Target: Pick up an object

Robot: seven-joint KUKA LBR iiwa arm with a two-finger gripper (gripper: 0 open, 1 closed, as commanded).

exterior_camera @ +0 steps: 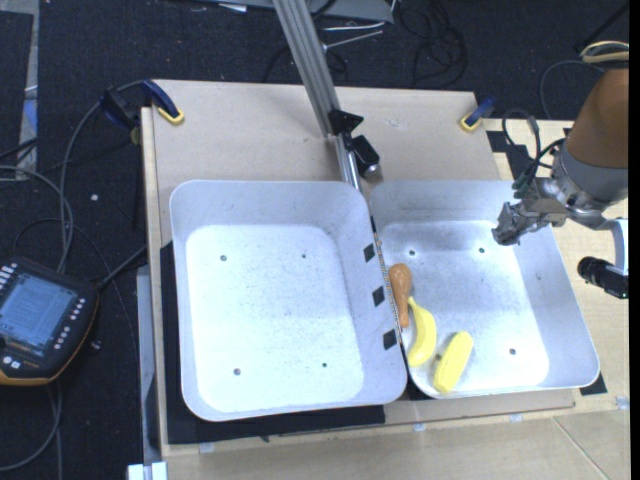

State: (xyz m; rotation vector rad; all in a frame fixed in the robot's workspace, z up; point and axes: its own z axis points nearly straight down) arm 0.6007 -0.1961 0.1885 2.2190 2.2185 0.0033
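Arm [600, 133] enters from the right edge of the view, orange band uppermost, grey wrist section below it. Wrist angled down and toward the left. Gripper [503, 230] at the lower left end of the wrist, dark, pointing down-left. Cables loop beside the wrist. Finger state unresolved: tips too small and dark to separate.

Illumination is even and moderately bright, with soft shadows. Mild glare whitens the right bin [520, 268] floor. Overall focus is slightly soft.
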